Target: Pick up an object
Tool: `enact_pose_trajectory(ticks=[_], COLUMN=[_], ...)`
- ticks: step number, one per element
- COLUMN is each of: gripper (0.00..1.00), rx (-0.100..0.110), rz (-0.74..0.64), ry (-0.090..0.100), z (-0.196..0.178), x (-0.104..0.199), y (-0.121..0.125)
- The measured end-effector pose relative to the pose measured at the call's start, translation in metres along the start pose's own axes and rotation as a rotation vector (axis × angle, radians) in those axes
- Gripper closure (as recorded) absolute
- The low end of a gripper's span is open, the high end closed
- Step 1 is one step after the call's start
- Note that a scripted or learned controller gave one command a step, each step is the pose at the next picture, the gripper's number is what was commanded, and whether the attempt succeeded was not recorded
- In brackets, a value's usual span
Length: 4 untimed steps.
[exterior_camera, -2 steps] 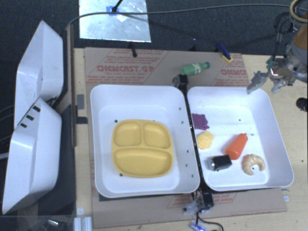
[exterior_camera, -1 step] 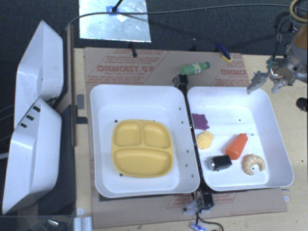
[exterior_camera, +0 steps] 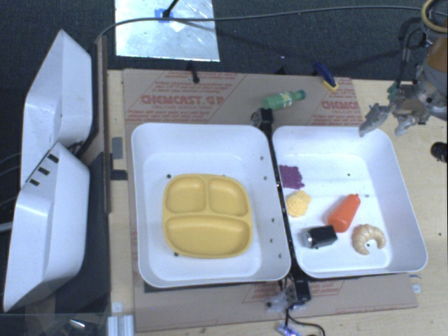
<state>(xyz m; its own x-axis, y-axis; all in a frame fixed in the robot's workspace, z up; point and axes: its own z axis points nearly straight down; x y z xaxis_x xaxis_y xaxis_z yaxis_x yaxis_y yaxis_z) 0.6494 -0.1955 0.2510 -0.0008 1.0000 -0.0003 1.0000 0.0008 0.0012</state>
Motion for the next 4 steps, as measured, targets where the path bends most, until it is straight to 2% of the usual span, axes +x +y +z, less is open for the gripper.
enact_pose_trajectory(ticks=[4], gripper=[0.00], rx=[0.000], rz=[0.000], ry=[0.000], z=[0.0000], x=[0.0000], y=[0.0000])
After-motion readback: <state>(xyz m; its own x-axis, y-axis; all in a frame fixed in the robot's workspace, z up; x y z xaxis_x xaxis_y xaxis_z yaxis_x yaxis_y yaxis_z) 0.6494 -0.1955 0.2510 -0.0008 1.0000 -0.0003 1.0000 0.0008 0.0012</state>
